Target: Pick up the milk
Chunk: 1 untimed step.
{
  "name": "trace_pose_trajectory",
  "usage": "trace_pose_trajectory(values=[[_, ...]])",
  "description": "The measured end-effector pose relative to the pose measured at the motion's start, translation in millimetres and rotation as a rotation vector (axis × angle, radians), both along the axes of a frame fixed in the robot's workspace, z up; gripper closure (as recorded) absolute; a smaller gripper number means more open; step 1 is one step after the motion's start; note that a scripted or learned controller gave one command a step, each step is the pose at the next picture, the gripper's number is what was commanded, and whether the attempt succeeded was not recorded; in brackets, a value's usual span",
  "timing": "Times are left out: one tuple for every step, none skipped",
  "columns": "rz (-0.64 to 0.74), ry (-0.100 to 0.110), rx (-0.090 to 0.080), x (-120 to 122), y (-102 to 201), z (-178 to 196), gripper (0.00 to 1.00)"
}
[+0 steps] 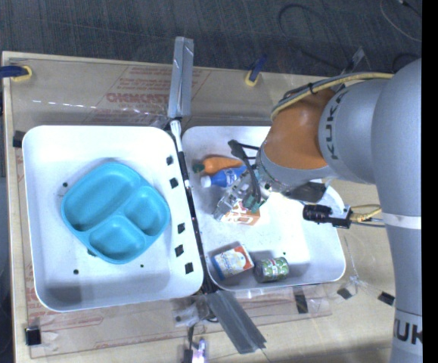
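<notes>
In the right bin (321, 259) my gripper (237, 200) hangs low near the middle, just over a small orange and white carton (243, 217) that may be the milk. I cannot see whether it touches the carton. A second small carton (232, 262), with a white and blue face and an orange edge, lies near the bin's front wall, apart from the gripper. The labels are too small to read.
An orange carrot (220, 162) and a blue bottle (225, 178) lie just behind the gripper. A green can (273, 268) rests beside the front carton. The left bin (45, 278) holds a blue divided tray (115, 211). A black cable plug (321, 215) sticks out to the right.
</notes>
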State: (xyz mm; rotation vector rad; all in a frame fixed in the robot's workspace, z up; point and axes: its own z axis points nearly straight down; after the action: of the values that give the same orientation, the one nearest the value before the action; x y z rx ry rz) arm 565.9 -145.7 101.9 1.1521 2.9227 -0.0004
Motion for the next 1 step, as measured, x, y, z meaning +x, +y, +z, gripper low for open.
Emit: trace_pose_trajectory(values=[[-0.414,-0.001,-0.001,-67.6,-5.5,135.2,1.0]])
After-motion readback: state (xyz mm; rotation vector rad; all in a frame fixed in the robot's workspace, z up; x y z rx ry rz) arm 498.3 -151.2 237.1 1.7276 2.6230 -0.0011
